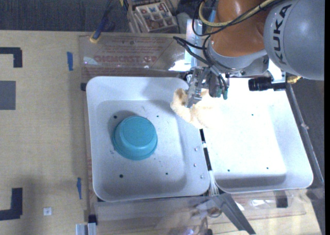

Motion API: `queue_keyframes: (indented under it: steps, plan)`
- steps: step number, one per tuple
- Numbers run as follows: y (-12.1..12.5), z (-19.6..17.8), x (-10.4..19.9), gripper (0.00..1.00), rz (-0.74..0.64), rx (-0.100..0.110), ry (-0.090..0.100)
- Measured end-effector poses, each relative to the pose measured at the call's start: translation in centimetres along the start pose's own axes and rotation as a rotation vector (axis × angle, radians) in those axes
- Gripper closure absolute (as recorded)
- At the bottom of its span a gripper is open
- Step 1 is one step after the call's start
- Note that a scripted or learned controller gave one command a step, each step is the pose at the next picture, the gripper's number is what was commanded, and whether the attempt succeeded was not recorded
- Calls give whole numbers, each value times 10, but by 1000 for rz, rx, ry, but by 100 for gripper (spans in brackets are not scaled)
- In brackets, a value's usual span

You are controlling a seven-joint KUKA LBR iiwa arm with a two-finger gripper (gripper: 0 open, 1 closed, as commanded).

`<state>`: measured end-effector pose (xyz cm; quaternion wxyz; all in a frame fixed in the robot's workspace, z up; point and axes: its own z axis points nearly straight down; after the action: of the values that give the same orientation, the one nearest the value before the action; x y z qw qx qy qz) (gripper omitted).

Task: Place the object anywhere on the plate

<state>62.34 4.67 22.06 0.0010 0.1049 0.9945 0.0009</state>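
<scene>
Yellow object at bin rim.

- The arm is grey, with "KUKA" in black letters on its side.
- An orange band wraps it above the wrist, shiny, going brownish in shadow.
- Yellow and black cables loop across the orange.
- The gripper is silvery metal with a touch of teal beside it.
- The object at the bins' shared edge is pale cream-yellow.
- The plate is plain turquoise blue.
- Both bins, left and right, are white, dotted with small dark holes.
- The desk is light tan wood, with black marks and bits of blue tape.
</scene>
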Motion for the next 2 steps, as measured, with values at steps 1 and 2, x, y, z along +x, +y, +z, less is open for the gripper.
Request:
queue_keyframes:
  steps: [1, 2]
  plan:
    - [49, -12, 22, 100, -207, -2, -4]
    - [94, -9, 49, 100, -211, 0, 1]
